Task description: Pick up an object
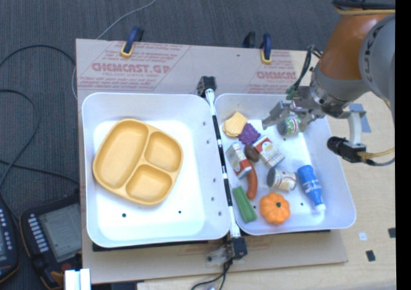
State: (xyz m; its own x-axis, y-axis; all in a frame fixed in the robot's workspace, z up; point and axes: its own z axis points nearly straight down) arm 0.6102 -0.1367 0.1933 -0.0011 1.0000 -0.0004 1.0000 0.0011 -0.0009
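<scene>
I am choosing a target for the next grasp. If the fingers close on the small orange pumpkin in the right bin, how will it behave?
The pumpkin looks round and ribbed, so it may roll or slip out sideways when squeezed. It appears to be a toy, so probably light and fairly stiff. The green piece lies close beside it, so a push could shift that too.

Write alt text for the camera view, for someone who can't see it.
A grey and orange robot arm reaches in from the right, its gripper low over the far end of the right bin, close to a small green and white can. That bin holds toy food including a pumpkin and a blue bottle; the left bin holds a yellow divided tray.
</scene>
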